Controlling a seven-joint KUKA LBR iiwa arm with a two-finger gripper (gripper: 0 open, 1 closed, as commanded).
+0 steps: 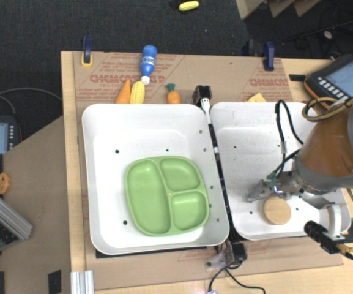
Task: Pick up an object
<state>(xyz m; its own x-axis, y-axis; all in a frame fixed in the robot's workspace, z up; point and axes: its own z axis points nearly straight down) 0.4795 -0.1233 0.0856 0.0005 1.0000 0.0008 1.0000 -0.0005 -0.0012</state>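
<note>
Bins, two, white and shallow, stood side by side on the bench. Landmark for this entry: the right bin (pixel 249 164).

Item 1: tan disc (pixel 277 212), round, flat, lying on the floor of the right bin toward its near edge. Judged the likeliest object to pick up.

Item 2: gripper (pixel 260 192), low inside the right bin, its metal tip just beside the disc on the side toward the bin's far wall and centre. Whether the jaws were apart or together could not be told; nothing was seen held in them.

Item 3: green divided plate (pixel 166 196), three compartments, in the left bin (pixel 103 164), across the shared rim from the right bin.

Item 4: small toy foods, corn (pixel 137 92) and carrot (pixel 173 95) among them, on the bench beyond the right bin's far-left corner.

Handling note, as judgement: the disc sat low, so a good grasp would need the tip centred above it, then a straight descent close to the bin floor before closing on its edges.
</note>
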